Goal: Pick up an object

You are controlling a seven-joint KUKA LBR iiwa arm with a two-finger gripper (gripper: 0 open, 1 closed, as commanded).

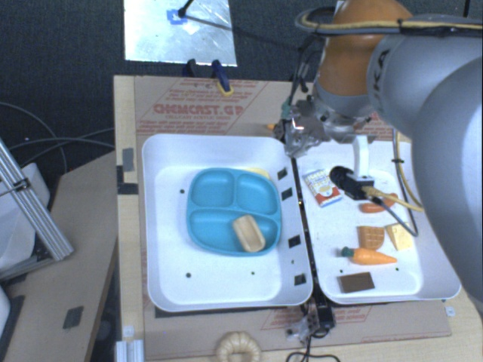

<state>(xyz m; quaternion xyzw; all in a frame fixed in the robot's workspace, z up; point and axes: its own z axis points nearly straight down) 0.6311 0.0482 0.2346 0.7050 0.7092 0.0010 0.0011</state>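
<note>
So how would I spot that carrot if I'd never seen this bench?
Look in the right bin, toward its near edge. The carrot lies on its side just below a waffle and a cheese wedge, above a brown square. It is the only orange cone with a green stub.

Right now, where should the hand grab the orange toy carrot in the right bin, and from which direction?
Take the orange toy carrot across its thick middle, coming straight down from above. It lies flat, long axis left to right, green tip leftward, so close the fingers across its narrow width. Mind the waffle-like brown square just behind it.
</note>
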